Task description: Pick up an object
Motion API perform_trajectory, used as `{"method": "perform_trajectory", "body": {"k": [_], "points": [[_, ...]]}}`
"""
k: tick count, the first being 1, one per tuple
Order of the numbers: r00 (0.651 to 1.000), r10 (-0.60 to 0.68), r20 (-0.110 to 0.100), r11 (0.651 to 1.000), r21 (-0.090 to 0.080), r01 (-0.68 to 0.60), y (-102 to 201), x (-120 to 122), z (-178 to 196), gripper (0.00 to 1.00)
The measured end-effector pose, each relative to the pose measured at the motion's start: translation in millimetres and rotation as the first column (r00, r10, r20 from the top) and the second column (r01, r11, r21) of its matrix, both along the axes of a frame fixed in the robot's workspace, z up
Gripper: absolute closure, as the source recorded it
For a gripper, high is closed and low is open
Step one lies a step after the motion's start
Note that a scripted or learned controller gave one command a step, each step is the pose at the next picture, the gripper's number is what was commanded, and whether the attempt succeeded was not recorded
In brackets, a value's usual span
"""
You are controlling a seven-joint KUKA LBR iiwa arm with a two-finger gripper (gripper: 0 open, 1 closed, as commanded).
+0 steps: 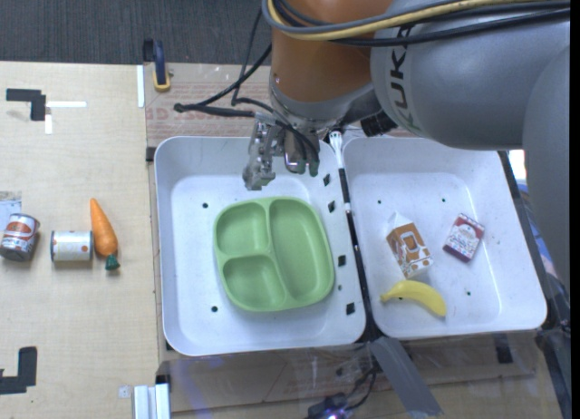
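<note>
A green divided plate [272, 253] lies in the left bin [181, 227]. In the right bin [507, 227] lie a small orange-and-white carton [409, 245], a red-and-white box [463, 237] and a yellow banana [415, 298]. My gripper [283, 159] hangs over the back of the left bin, just beyond the plate's far rim. Its fingers [260, 161] stand apart with nothing between them. The big grey arm with its orange band [331, 32] reaches in from the right above it.
On the wooden bench left of the bins lie a toy carrot [103, 230] and two small cans [72, 246], [18, 236]. A blue clamp [157, 65] sits at the bench's back edge. Cables trail near the wrist.
</note>
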State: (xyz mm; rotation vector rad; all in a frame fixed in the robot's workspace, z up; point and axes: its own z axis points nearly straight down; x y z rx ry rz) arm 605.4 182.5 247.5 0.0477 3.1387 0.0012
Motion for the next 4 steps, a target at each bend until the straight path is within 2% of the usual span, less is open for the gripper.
{"method": "perform_trajectory", "body": {"k": [1,2,3,4], "points": [[0.935,0.355,-0.002,0.935,-0.001,-0.355,-50,-127,16,1.00],[0.749,0.663,0.002,0.749,-0.001,-0.663,27,-55,53,1.00],[0.562,0.827,0.000,0.562,-0.001,-0.827,-65,-108,41,1.00],[0.410,0.912,0.002,0.410,-0.003,-0.912,-14,32,27,1.00]]}}
